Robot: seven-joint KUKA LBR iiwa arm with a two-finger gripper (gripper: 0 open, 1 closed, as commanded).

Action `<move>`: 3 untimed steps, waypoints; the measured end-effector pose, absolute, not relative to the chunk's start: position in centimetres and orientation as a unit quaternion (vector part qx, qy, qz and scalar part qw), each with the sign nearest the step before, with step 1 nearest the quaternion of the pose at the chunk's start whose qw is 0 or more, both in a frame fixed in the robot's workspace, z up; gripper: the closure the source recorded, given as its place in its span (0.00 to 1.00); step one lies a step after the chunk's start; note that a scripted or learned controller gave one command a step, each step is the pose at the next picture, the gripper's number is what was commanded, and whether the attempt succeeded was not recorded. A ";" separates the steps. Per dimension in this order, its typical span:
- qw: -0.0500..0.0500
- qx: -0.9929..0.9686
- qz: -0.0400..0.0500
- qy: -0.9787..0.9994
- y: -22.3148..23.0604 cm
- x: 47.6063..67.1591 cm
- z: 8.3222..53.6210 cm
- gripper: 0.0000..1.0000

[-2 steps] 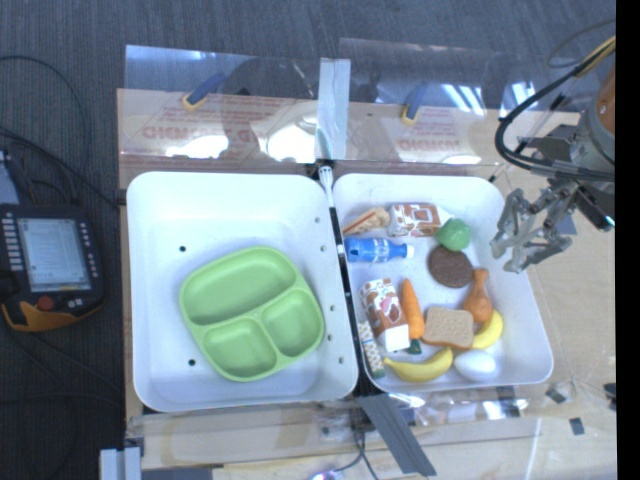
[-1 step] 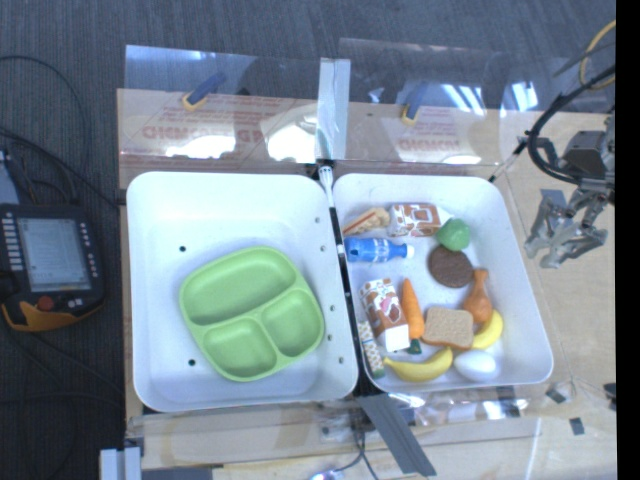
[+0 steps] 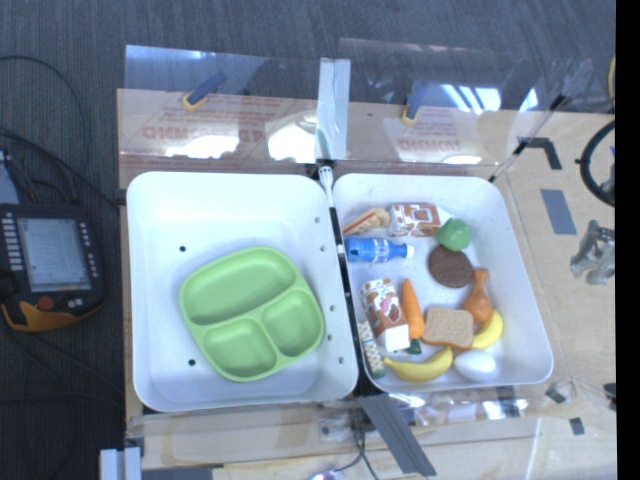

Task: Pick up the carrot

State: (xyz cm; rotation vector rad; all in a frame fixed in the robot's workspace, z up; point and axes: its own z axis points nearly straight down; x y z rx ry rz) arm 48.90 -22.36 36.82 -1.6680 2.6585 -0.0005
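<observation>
We locate the carrot (image 3: 411, 306) upright in the right bin (image 3: 520, 268), between a snack packet (image 3: 380, 308) and a bread slice (image 3: 449, 327). The approach has not begun; gripper (image 3: 593, 253) state: we cannot tell. Next: descend precisely between neighbours

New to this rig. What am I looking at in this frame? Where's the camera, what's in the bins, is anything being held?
One camera, fixed above the bench, looks down at a slant on two shallow white bins side by side. The left bin holds a green divided plate. The right bin holds toy food: the carrot, which is the thing to pick up, a banana, a blue bottle, a slice of bread, a green ball, a brown cookie, a white egg and some small packets. The carrot lies among the other items, beside the bread. At the right edge a grey metal part, probably the arm's hand, sits outside the bins; nothing is seen held in it. A handheld control pad lies on the floor at left.
</observation>
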 end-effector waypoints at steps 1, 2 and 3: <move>0.001 -0.694 0.001 0.720 -22.2 48.5 35.0 1.00; 0.002 -0.835 0.001 0.550 -22.2 48.5 36.9 1.00; 0.002 -0.945 0.000 0.328 -20.9 48.5 39.5 1.00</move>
